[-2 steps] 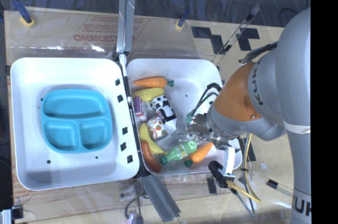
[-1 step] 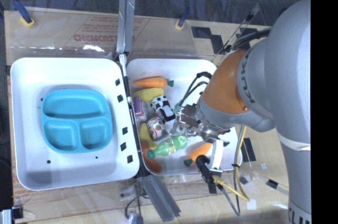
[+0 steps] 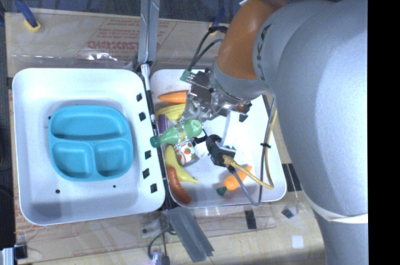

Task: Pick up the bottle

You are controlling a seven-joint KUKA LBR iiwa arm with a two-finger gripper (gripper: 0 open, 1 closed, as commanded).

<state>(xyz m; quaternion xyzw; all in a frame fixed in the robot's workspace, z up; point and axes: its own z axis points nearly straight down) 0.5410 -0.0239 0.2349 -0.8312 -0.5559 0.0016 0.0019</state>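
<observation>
A pale green translucent bottle [image 3: 178,133] lies on its side near the left wall of the right bin [image 3: 269,189], its cap end pointing left. My gripper [image 3: 195,112] hangs right over the bottle's right end, at or just above it. The grey arm with its orange band comes in from the upper right and hides much of the bin's right half.
Around the bottle lie an orange carrot [image 3: 173,97], a yellow banana [image 3: 177,167], a small red-and-white item [image 3: 186,152], a brown sausage shape [image 3: 177,187] and a second carrot [image 3: 234,182]. The left bin [image 3: 31,195] holds a blue divided tray [image 3: 92,140].
</observation>
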